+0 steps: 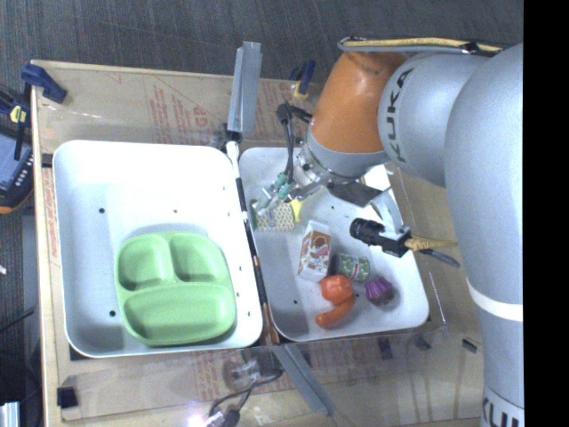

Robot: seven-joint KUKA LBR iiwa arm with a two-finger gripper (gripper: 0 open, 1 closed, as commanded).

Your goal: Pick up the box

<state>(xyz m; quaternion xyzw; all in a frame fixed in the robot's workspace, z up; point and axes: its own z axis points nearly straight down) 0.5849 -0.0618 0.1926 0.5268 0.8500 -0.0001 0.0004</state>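
the box lies in the right bin, touching a can. gripper hovers near its upper corner (grip state unclear); it may snag neighbours.

A robotics lab or test cell is being shown: a plywood bench is being used as a base for two white bins, blue clamps are gripping its far edge, and loose cables are lying at the near edge.

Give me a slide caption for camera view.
Gripper low in right bin, box beside it; green tray in left bin.
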